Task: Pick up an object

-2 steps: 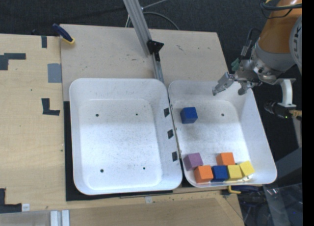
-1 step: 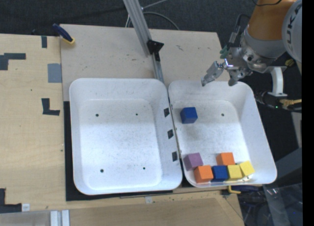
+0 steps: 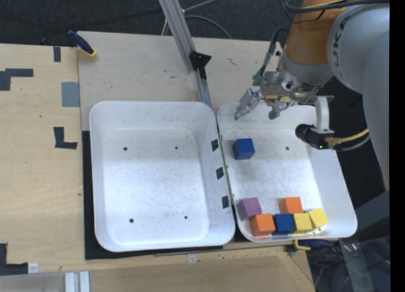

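We saw the end effector [image 3: 258, 107] poised above the far rim of the right bin [image 3: 329, 183], its two fingers spread apart with nothing between them. The blue cube [image 3: 243, 148] lay alone on the bin floor, just near-side of the end effector and a little to its left in the view, well apart from the cluster at the bin's near edge: a purple cube [image 3: 249, 206], an orange cube [image 3: 262, 223], another blue one [image 3: 283, 222], a yellow one [image 3: 304, 222] and a second orange [image 3: 291, 204]. We judged the approach step to be in hand, with no grasp yet made. The next move, in our reading, called for shifting toward the lone blue cube, descending with the fingers straddling it, then closing.
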Controlling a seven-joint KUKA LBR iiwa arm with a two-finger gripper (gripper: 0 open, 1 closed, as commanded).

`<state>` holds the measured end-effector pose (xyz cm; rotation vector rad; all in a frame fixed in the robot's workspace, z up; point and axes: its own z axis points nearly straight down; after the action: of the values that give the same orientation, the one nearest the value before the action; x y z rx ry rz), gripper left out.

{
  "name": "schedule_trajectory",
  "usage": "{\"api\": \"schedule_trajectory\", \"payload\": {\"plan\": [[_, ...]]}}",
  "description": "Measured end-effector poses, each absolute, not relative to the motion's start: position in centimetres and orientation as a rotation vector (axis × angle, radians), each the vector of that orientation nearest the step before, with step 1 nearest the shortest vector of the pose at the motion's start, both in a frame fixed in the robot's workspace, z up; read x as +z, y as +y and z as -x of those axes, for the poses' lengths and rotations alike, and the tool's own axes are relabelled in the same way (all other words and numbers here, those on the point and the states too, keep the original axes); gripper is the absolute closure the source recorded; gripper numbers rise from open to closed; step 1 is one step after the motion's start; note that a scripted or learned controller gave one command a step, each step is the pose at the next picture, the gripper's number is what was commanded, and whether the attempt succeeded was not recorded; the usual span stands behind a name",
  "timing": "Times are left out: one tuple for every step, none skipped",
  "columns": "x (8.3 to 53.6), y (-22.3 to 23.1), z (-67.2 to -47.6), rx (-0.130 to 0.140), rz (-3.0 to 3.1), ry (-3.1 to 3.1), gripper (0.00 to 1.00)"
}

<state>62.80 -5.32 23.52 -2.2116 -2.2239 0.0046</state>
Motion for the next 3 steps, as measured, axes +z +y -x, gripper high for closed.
{"api": "schedule_trajectory", "payload": {"plan": [[18.8, -0.8, -63.4, 0.006, 2.212, -2.223, 0.0], [19.2, 0.9, -59.3, 0.005, 2.216, -2.221, 0.0], [21.7, -2.3, -58.8, 0.0, 2.224, -2.221, 0.0]]}}
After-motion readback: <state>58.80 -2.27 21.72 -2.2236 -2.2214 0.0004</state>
